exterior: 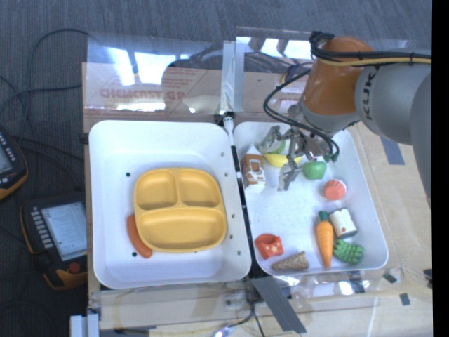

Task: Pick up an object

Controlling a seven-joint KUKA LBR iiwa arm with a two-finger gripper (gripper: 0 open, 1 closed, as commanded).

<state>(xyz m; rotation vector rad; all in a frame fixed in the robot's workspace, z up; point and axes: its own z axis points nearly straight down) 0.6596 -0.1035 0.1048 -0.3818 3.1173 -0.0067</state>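
Note:
My gripper (290, 159) is low in the upper part of the right bin (372, 209), under the orange wrist band. It hangs directly over a yellow banana-like toy (276, 160), which it partly hides. A green apple (315, 168) lies just to its right. A small white and brown carton (253, 171) stands just to its left, by the bin wall. Whether the gripper touches any of them cannot be made out.
Lower in the right bin lie a red-orange ball (334, 188), a carrot (324, 239), a white block (344, 222), a green knobbly toy (349, 251), a red pepper (269, 245) and a brown cone (291, 262). The left bin (112, 153) holds a yellow divided tray (180, 209) and a sausage (138, 236).

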